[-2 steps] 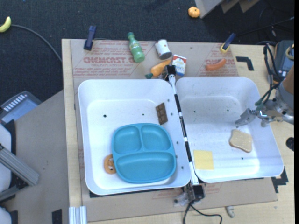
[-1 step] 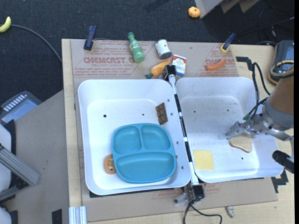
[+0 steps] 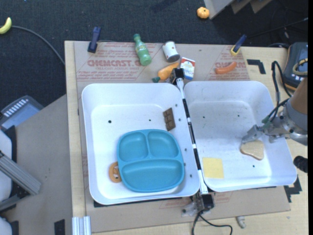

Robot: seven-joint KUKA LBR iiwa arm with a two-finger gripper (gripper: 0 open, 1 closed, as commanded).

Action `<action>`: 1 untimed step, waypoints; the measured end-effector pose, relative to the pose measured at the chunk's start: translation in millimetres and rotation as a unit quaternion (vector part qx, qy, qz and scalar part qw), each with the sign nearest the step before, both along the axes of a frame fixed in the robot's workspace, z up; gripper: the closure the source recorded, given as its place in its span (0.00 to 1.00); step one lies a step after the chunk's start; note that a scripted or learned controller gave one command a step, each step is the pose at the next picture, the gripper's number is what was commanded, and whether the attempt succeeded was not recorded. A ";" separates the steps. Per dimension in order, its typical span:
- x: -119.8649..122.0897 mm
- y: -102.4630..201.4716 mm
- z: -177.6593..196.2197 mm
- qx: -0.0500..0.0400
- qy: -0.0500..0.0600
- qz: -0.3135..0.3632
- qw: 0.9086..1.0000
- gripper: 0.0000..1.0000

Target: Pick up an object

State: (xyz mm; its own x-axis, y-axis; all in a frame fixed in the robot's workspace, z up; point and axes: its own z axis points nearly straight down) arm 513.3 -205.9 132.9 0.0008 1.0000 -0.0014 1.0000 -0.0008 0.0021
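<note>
My gripper (image 3: pixel 258 135) reaches in from the right edge and hangs low over the right bin (image 3: pixel 230 94). A tan, bread-like piece (image 3: pixel 253 151) lies flat on the bin floor just below and in front of the gripper, close to it; whether they touch I cannot tell. A yellow square slice (image 3: pixel 213 168) lies near the same bin's front left. In the left bin (image 3: pixel 98 131) sit a blue divided plate (image 3: pixel 150 160), a small brown bar (image 3: pixel 168 119) and an orange-brown ring (image 3: pixel 114 173) beside the plate.
Behind the bins, on the board, lie a green bottle (image 3: pixel 142 49), a small can (image 3: pixel 170 51), a carton (image 3: pixel 188 67), an orange piece (image 3: pixel 166 72), a sausage (image 3: pixel 226 68) and a blue clip (image 3: pixel 94 38). A black cable (image 3: pixel 277 89) loops beside the arm.
</note>
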 end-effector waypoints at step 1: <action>2.7 3.5 -40.6 0.001 0.001 0.000 1.000 0.00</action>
State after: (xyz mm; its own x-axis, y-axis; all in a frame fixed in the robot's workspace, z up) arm 516.0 -202.4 92.3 0.0001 1.0000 0.0003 1.0000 -0.0001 -0.0002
